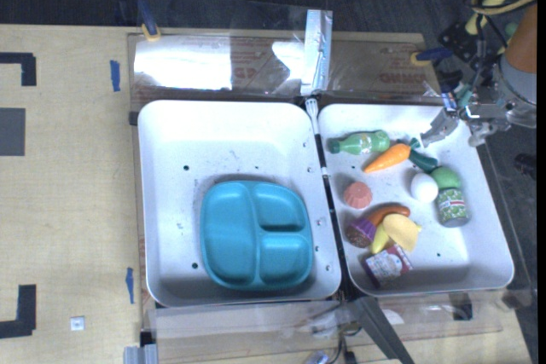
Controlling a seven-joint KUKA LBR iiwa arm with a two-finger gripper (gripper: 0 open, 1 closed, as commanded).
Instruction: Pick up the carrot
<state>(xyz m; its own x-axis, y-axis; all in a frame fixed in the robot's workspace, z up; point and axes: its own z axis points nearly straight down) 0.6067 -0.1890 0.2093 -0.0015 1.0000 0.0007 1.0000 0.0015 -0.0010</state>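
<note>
Carrot [389, 158] lies in the upper part of the right bin [486, 256], its orange body slanting from lower left up to the right, where a dark green leafy top continues toward the white egg [424, 186]. A green bottle [358, 142] lies just above and to its left, nearly touching; a pink round piece [357, 194] sits below it, and a green-capped jar [450, 202] lies beyond the egg.

The end effector [445, 124] hangs at the bin's upper right rim, up and to the right of the carrot, close to its leafy end. It shows as a pale metal shape against the white wall, and whether it is spread or closed cannot be told; nothing can be seen gripped in it.

The coming move seems to turn on one relation: the carrot lies down and to the left of the end effector, with its long axis running roughly along that same line. A grasp would probably need to close across the orange body, not along it, and the bottle crowding the upper side leaves little room there.

The left bin [171, 141] carries a blue divided tray [256, 234], well apart from all this.
</note>
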